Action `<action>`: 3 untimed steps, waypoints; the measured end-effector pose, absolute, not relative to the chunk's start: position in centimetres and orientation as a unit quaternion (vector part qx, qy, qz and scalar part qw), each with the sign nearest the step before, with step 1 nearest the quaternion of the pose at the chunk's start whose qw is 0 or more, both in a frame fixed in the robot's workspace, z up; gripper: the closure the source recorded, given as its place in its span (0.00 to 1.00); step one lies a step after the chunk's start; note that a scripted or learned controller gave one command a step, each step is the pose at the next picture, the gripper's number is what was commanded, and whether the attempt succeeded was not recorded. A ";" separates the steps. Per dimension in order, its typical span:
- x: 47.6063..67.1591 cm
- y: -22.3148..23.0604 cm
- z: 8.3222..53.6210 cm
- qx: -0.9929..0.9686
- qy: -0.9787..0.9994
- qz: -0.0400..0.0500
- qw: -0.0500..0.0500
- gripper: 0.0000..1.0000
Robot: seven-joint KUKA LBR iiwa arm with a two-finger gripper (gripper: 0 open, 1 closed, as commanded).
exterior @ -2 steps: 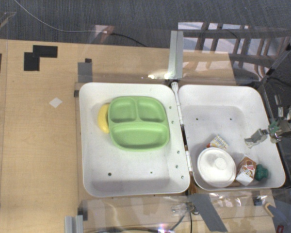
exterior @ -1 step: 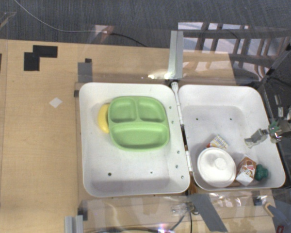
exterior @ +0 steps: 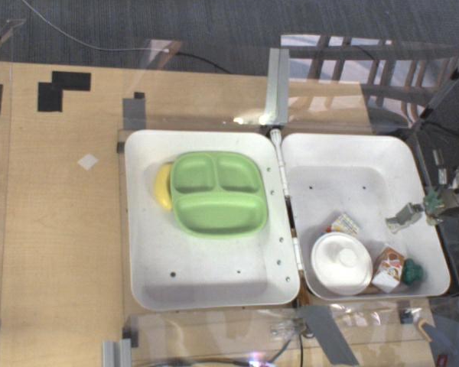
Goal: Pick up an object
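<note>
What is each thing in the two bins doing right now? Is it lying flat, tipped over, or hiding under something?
green divided plate: lying flat, right way up, in the left bin.
yellow thing: partly tucked under the plate's left edge.
white bowl: sitting in the right bin, near its front.
small carton: tipped, beside the bowl.
small packet: lying flat behind the bowl.
pincer: above the right bin, holding nothing.

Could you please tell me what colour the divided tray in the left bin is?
Light green: the divided tray, seen in the camera view.
</note>
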State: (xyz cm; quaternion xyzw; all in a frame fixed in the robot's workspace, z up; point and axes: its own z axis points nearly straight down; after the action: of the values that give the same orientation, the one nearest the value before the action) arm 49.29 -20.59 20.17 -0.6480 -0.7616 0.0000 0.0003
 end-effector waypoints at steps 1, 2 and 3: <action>49.3 -20.6 20.2 -0.648 -0.762 0.000 0.000 0.00; 54.1 -17.4 13.2 -0.584 -0.812 0.000 0.000 0.00; 52.9 -20.6 23.6 -0.572 -0.820 0.000 -0.002 0.00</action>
State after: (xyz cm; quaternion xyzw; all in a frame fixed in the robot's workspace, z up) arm 52.86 -20.64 23.60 -0.5718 -0.8204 -0.0004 -0.0023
